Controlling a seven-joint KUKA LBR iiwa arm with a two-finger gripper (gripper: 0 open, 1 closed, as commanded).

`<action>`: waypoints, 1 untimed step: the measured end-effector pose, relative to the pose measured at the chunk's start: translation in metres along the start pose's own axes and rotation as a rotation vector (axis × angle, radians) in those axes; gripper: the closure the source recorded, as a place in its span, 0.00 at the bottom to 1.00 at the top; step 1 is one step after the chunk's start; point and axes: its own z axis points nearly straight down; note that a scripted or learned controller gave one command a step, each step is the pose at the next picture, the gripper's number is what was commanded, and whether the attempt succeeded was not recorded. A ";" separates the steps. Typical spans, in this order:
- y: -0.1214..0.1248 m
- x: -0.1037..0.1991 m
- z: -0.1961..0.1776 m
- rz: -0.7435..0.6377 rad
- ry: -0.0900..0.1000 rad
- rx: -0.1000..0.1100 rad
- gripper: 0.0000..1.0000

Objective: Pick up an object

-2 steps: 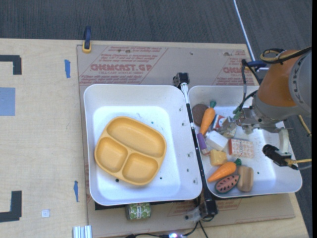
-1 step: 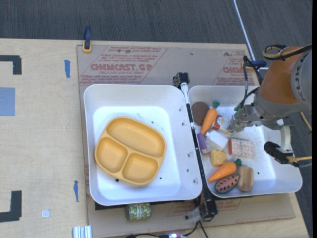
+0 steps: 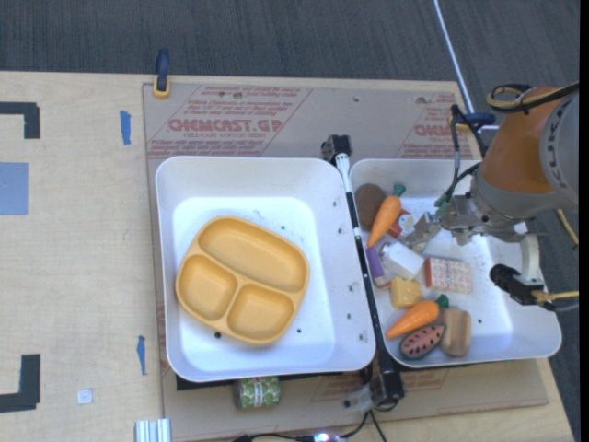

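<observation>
While the tool hovers low over the right bin beside the upper carrot, whether its grip is open cannot be told; next comes descending and closing on one toy.

A yellow divided plate is lying in the left bin at the frame's center. Brown cardboard is spreading beneath both bins on the pale wooden worktop. A blue clamp is gripping the cardboard's upper left corner. A small green can is lying at the lower edge, below the left bin.
</observation>
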 end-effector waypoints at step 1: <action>0.001 0.049 0.015 -0.001 0.000 0.012 0.00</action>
